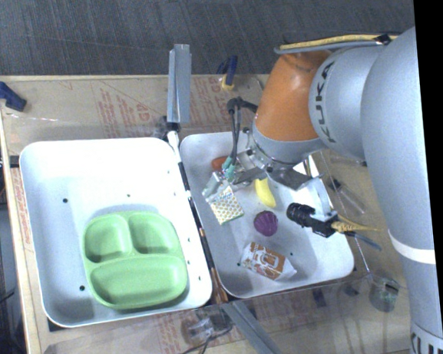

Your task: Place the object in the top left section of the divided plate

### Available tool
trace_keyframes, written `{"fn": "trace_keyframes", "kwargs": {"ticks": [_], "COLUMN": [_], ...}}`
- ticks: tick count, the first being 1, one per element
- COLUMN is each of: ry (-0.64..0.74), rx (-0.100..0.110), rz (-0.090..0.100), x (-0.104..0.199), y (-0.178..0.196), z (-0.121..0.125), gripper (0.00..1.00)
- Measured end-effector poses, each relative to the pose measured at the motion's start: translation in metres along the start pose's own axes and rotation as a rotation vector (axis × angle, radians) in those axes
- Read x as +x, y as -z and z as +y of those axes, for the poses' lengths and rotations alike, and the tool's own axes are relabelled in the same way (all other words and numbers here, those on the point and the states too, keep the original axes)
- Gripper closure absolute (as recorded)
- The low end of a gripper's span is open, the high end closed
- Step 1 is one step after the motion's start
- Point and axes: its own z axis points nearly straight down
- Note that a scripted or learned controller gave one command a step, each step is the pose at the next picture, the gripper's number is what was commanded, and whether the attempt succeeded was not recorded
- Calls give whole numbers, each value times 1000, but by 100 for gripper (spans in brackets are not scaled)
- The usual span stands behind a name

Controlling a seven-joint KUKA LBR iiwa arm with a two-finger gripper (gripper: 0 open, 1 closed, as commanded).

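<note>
Camera view: I see the green divided plate (pixel 135 259) lying in the left bin (pixel 44 180), toward its near side, with two small sections on the far side and one long section nearest me. The arm (pixel 330 101) reaches over the right bin (pixel 333 259). The gripper (pixel 233 173) sits low at that bin's far left; whether it is spread or pinching I cannot tell. Just beside it lie a patterned packet (pixel 225 205) and a yellow object (pixel 264 193). A purple ball (pixel 265 222) and an orange wrapper (pixel 267 261) lie nearer, apart from the gripper.
</note>
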Motion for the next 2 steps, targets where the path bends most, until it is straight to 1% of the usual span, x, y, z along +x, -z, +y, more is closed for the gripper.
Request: {"fn": "trace_keyframes", "kwargs": {"ticks": [1, 2], "ry": [386, 573], "rx": [3, 2], "rz": [3, 3], "x": [74, 146], "y": [-1, -1], "z": [12, 2], "gripper": [100, 100]}}
